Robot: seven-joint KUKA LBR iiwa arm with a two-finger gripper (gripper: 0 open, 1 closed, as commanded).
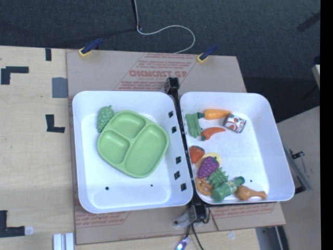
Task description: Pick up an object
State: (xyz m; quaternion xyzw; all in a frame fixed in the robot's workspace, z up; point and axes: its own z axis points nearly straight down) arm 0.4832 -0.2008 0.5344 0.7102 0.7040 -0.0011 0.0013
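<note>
The right bin [263, 145] holds several toy foods. An orange carrot [216, 114] and a small red and white can [234, 123] lie near its far side, with green beans [193, 124] and an orange-red pepper [212, 133] beside them. Along its left wall sit a red tomato [196, 153], purple grapes [207, 166], a green leafy piece [218, 177], a green vegetable [225, 189] and an orange-brown piece [250, 194]. In the left bin [86, 155] rests a green divided plate [133, 144], and a green bumpy toy [104, 117] touches its far left rim.
Both bins sit on a cardboard sheet [151, 72] held by two clamps [91, 47] at the far edge. A white cable [156, 30] curls over the dark floor beyond. Black clips run along the joint between the bins [178, 139].
</note>
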